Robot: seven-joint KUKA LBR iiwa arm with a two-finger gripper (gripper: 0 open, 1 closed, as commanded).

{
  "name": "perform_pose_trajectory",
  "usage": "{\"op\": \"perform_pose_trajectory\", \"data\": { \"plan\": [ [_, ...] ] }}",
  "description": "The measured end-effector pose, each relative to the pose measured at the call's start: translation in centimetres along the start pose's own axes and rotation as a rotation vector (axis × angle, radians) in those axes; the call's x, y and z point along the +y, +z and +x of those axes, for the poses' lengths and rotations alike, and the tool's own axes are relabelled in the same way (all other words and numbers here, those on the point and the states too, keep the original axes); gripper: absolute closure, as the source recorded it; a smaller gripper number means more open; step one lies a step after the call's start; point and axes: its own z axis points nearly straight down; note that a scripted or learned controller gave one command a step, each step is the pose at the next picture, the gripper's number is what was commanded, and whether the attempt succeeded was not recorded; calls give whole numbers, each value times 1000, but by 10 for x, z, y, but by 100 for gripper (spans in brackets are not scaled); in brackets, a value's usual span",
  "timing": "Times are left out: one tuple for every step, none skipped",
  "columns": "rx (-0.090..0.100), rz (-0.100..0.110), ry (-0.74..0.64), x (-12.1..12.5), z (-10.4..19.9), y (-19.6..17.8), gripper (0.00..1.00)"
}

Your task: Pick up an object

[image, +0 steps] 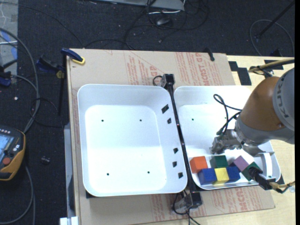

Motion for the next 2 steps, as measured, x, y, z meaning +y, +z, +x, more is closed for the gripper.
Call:
{"op": "perform_pose_trajectory", "data": {
  "plan": [
    [2, 1, -4, 77, 41, 11, 100],
    [1, 2, -1, 158, 23, 12, 100]
  ]
}}
